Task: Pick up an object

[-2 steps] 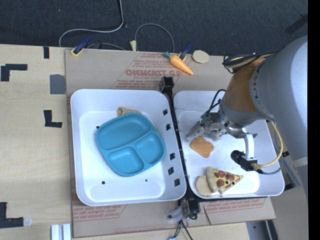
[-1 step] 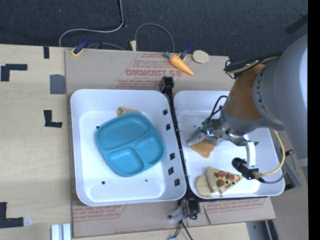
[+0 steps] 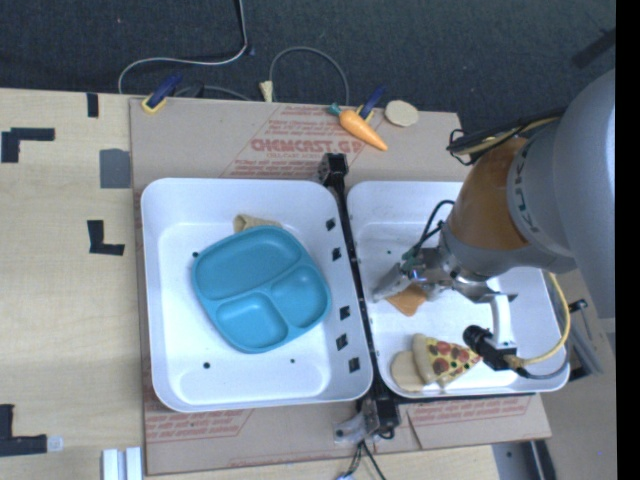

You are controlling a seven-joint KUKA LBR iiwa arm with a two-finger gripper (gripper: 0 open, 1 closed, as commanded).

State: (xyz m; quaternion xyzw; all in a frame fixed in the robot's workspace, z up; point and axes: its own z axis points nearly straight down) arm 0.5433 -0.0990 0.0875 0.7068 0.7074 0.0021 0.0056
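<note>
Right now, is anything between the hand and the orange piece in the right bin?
Nothing visible. The hand is down in the right bin, right at the orange piece. The pizza slice lies apart, nearer the bin's front edge.

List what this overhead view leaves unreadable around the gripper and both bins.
- Gripper: finger state, covered by the wrist and arm.
- Orange piece in the right bin: partly under the gripper; contact unclear.
- Tan object in the left bin: mostly hidden by the blue tray.

Orange wedge point(image 3: 408, 301) — flat in right bin point(image 3: 385, 203), beside pizza slice point(image 3: 446, 359).
</note>
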